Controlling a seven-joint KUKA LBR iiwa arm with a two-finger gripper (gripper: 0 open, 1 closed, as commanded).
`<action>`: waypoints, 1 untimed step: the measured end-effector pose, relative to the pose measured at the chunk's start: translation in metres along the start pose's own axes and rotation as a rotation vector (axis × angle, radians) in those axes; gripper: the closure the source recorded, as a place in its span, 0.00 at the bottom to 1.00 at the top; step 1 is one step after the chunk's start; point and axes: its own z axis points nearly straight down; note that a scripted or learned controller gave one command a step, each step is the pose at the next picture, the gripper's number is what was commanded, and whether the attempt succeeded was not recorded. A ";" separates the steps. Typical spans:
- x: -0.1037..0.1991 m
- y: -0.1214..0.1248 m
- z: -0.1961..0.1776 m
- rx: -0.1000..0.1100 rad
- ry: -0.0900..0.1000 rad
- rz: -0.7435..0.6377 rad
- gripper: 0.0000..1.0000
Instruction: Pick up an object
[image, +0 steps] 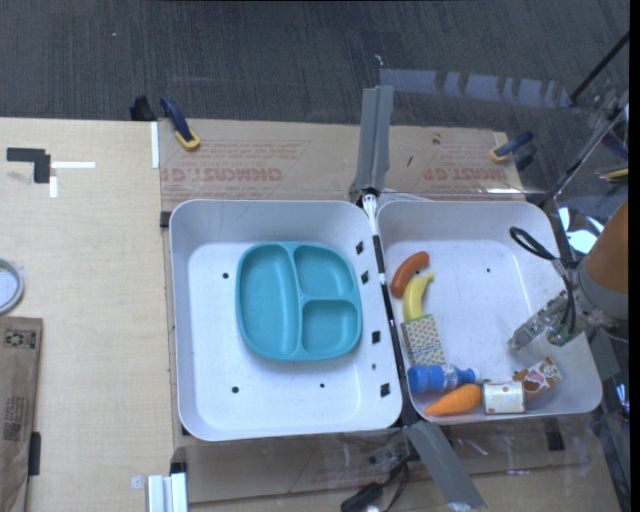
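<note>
Approach step, by my reading: hand (537, 330) sits low in the right bin (480, 225), near its right wall, over bare floor. Nothing shows between its tips; spread or pressed together, I cannot tell at this size.

Candidate objects lie in the same bin. Along the left wall: orange sausage-shaped toy (409, 271), banana (417, 296), patterned packet (424, 340). Along the near wall: blue bottle (437, 378), carrot (452, 400), white can (503, 398), small spotted piece (540, 377). The spotted piece and can are nearest the hand, just below it.

Next move likely calls for shifting toward the near wall, then dropping onto one item; they crowd each other and the wall, so a clean straddle looks awkward.

Left bin (200, 300) holds a teal divided plate (299, 301). Pale wood tabletop (80, 260) and cardboard underlay; clamps (180, 125) at the far edge; dark floor beyond.
</note>
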 end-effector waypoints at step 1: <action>0.056 0.018 0.000 0.000 0.000 -0.032 1.00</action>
